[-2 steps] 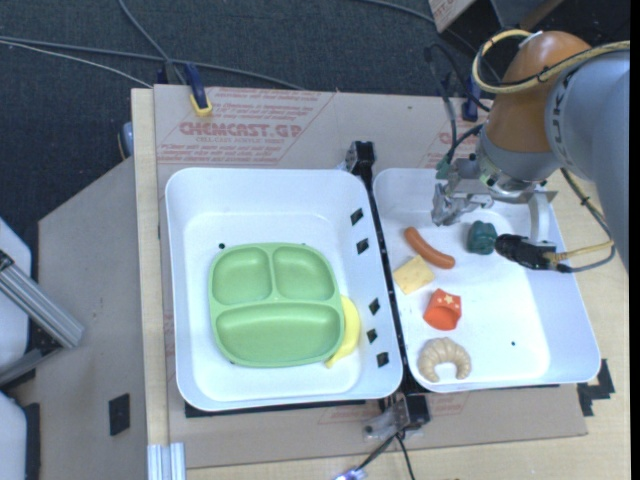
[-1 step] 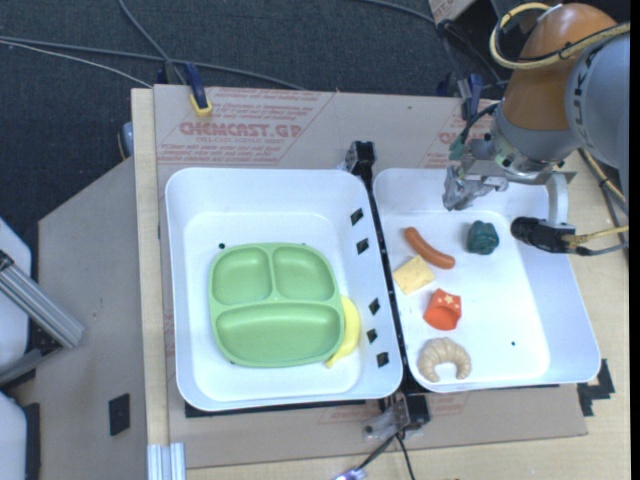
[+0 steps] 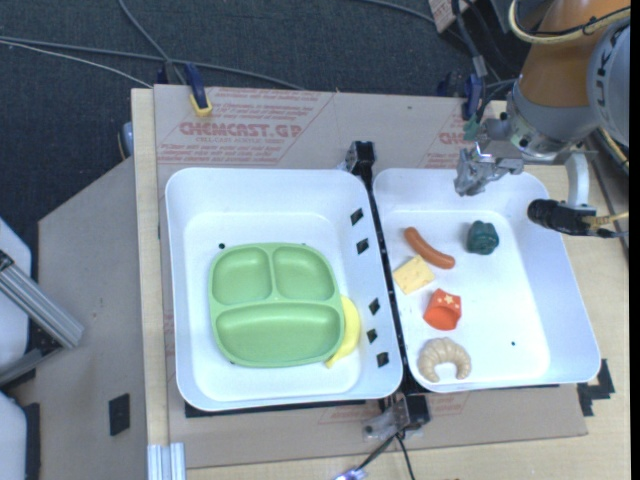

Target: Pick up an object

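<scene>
The hand is seen at the far rim of the right bin, hanging from the grey arm with its orange band. Nothing is seen between its tips; how far it is opened cannot be told from this slant.

Five small things are laid in the right bin, all on the near side of the hand. A dark green lump is found just below the hand, closest to it and slightly to the hand's right in the picture. A red-orange sausage is placed below and to the left of the hand, lying at a slant. A yellow cheese wedge is set just beyond the sausage, touching or nearly touching its lower end. A red block with pale spots is seen farther down, and a tan croissant is laid farthest from the hand, near the bin's near wall.

Well to the left of the hand, the left bin is occupied by a green divided plate, and a yellow banana is tucked against the plate's right edge. Both bins are carried on a table covered by printed cardboard.
</scene>
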Tool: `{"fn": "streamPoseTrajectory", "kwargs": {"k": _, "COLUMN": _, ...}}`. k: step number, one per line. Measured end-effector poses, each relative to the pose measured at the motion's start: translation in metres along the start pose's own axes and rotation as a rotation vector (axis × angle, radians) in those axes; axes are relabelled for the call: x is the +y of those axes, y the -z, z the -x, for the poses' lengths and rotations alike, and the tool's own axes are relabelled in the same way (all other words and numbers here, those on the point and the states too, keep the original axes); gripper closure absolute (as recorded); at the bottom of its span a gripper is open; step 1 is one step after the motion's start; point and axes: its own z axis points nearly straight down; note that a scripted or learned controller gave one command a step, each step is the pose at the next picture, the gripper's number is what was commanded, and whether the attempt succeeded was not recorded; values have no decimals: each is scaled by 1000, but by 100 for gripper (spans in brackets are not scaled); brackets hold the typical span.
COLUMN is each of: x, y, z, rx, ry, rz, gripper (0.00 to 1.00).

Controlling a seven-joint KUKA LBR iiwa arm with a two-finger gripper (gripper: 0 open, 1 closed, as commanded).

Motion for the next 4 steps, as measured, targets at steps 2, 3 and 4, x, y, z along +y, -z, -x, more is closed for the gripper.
{"fn": "streamPoseTrajectory", "kwargs": {"k": 2, "x": -18, "y": 43, "z": -54, "rx": 3, "ry": 3, "rz": -8, "gripper": 100}}
{"fn": "streamPoseTrajectory", "kwargs": {"k": 3, "x": -27, "y": 29, "z": -101, "rx": 3, "ry": 3, "rz": -10, "gripper": 100}}
{"fn": "streamPoseTrajectory", "kwargs": {"k": 4, "x": -50, "y": 19, "z": -152, "rx": 3, "ry": 4, "rz": -11, "gripper": 100}}
